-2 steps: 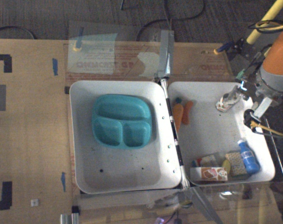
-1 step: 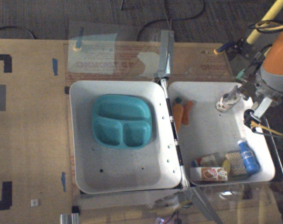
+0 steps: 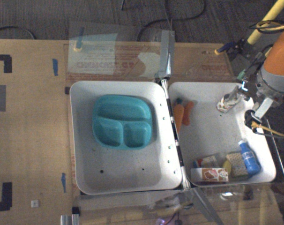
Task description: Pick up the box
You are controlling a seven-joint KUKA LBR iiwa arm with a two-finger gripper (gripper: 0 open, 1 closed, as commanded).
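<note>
Well below the hand (image 3: 225, 103), box (image 3: 210, 174) against bin's near wall

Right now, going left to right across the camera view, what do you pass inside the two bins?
Teal divided plate → orange carrot → box → tan sponge → blue bottle. The gripper hangs above the right bin, over the sponge's column.

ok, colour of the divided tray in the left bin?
Teal, the divided tray, plain in the camera view.
</note>
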